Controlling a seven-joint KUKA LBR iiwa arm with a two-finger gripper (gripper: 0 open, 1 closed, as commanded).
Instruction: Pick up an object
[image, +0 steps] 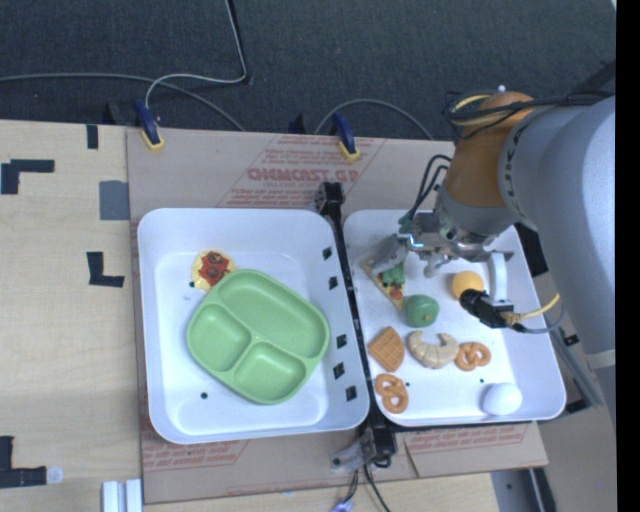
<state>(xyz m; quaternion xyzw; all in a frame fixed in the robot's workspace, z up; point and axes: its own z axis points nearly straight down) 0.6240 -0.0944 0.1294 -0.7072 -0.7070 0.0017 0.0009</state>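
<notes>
My gripper (424, 248) hangs low over the upper part of the right bin (535, 385), under the arm's orange band. Just to its left lies a sandwich wedge (386, 276) with green and red filling. A green round fruit (422, 310) sits just below the gripper, and an orange-yellow fruit (466, 286) lies to its lower right. Farther toward the front are a waffle piece (386, 348), a croissant (433, 350), two pretzels (472, 355) (392, 393) and a white egg (500, 398). I see nothing held by the gripper.
The left bin (165, 400) holds a green divided plate (258, 335) and a small pizza slice (212, 268) at its upper left. A black divider (345, 300) runs between the bins. The arm's grey body covers the right side.
</notes>
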